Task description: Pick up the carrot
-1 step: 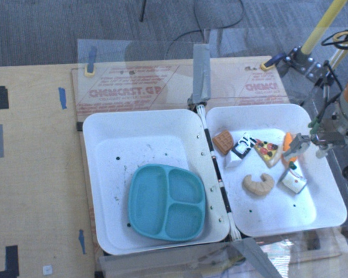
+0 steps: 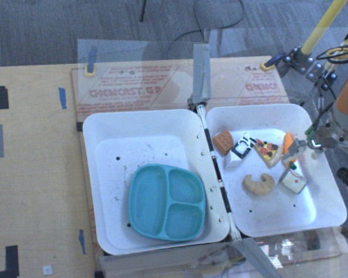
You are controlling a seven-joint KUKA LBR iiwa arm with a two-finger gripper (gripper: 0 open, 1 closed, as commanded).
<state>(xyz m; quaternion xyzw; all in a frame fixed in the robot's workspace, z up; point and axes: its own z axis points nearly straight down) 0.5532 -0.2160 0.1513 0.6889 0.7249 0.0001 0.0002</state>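
Two white bins are seen side by side on the bench; the carrot [image 2: 287, 141] lies in the right bin [image 2: 328, 211], toward three o'clock of its floor, close under the right wall. It is seen as a short orange piece, tilted, with its lower end near a small white block [image 2: 294, 181] at about five o'clock from it. A pizza slice [image 2: 267, 151] is placed just beside it at nine o'clock, a croissant [image 2: 258, 184] lies farther off at seven o'clock, and a waffle-like brown square [image 2: 223, 142] and a black-and-white item [image 2: 243, 147] are found toward the bin's ten o'clock. A teal divided plate [image 2: 166, 202] rests in the left bin [image 2: 103, 131].

The gripper [image 2: 298, 151] is seen at the carrot's lower right, right against it; whether anything is pinched cannot be told, since the metal parts there are small and blurred.

The carrot is judged to be a toy: light, rigid, smooth-skinned and so somewhat slippery, not fragile. A hold across its thicker middle, square to its long axis, is judged best, since a tapered end would likely squirt out. Crowding by the pizza slice and the wall is to be expected.
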